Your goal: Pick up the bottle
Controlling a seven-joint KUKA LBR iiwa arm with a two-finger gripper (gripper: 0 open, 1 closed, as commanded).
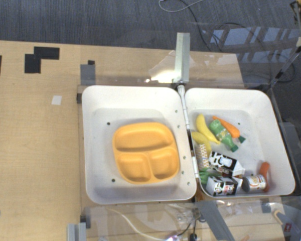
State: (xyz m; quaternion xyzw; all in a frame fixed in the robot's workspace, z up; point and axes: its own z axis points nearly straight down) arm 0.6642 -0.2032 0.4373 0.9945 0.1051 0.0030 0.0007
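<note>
Bottle (223, 135): a green plastic item lying on its side in the right bin (271, 109), in the bin's central area, with its long axis running diagonally from upper left to lower right. It rests between a yellow banana (204, 129) on its left and an orange carrot (228, 126) on its upper right, touching or nearly touching both.

Right bin, remaining contents: a second yellow piece (201, 139) lies just below the banana. Below that, two black-and-white cartons are stacked toward the front edge, the upper carton (224, 163) tilted and the lower carton (221, 186) near the front rim. A silver can (254, 183) lies on its side just right of the lower carton. A small orange-red item (264, 170) sits just above and right of the can. A green object (204, 174) shows partly beneath the cartons; its identity cannot be determined.

Left bin (98, 114): holds an orange compartment tray (146, 152) with one long section at the rear and two smaller sections at the front. The tray sits near the bin centre.

Both bins rest side by side on the tabletop (35, 149), separated by a grey divider rail (187, 129).

Hand: state cannot be determined from this view.
</note>
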